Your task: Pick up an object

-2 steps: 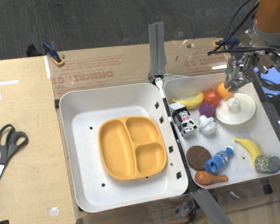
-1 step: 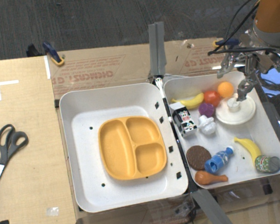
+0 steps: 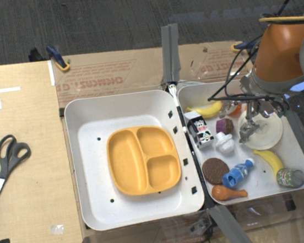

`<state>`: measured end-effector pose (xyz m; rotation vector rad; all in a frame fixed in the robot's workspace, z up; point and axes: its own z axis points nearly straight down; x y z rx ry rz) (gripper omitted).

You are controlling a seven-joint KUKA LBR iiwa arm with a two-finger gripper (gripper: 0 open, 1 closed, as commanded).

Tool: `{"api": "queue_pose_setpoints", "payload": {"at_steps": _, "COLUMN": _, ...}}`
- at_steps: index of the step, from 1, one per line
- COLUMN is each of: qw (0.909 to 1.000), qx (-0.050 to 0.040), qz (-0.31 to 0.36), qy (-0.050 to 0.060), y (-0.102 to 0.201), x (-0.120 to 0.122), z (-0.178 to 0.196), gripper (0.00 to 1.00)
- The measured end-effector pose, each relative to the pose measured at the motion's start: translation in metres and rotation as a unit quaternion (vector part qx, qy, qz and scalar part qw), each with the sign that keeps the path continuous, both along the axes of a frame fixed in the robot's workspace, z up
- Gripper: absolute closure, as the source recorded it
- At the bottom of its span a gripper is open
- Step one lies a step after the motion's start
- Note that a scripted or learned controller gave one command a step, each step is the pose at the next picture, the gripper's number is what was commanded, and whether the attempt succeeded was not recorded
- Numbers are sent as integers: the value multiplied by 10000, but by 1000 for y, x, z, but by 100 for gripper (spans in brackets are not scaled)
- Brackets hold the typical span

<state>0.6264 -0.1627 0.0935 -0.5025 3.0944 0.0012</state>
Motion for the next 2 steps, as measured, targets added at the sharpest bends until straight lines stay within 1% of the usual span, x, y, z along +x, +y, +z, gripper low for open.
{"api": "queue_pose_setpoints", "payload": {"at_steps": 1, "qw": 9999, "qx": 38, "qz": -164, "qy": -9, "y": -41, "x": -2, "z": 3, "gripper": 0}}
{"api": "queue_pose_setpoints", "payload": {"at_steps": 2, "qw": 9985, "qx": -3, "qz": -542, "qy": 6, "y": -4, "x": 23, "z": 0, "gripper": 0}}
